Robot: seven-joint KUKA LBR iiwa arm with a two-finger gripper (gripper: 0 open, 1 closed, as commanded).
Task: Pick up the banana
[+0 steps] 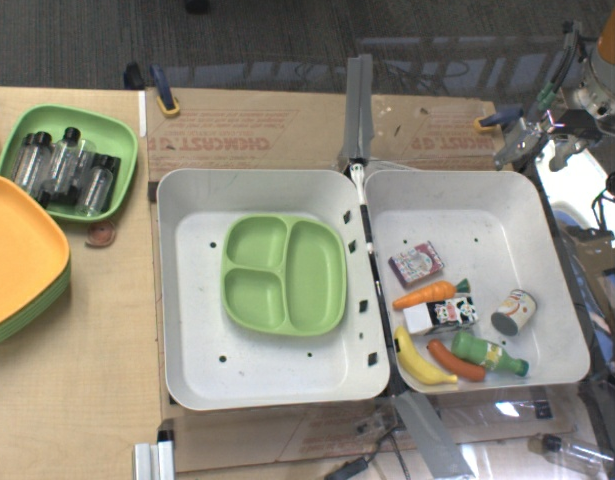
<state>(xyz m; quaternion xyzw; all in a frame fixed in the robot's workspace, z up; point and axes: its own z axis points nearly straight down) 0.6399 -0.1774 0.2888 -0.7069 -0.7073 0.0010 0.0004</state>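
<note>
My gripper (532, 138) hangs just past the far right corner of the right shallow white bin (517, 193), fingers spread, holding nothing. The curved yellow banana (419, 361) lies at that bin's near left edge, touching an orange-red sausage-shaped toy (457, 360).

On the cardboard sheet (287, 128) behind the two bins, you can read one printed word, "CHEMCOZY", standing upside down in faded red-brown letters. The small packet (416, 263) and the black-and-white carton (451, 313) in the right bin (547, 228) carry print too small for you to read.
</note>
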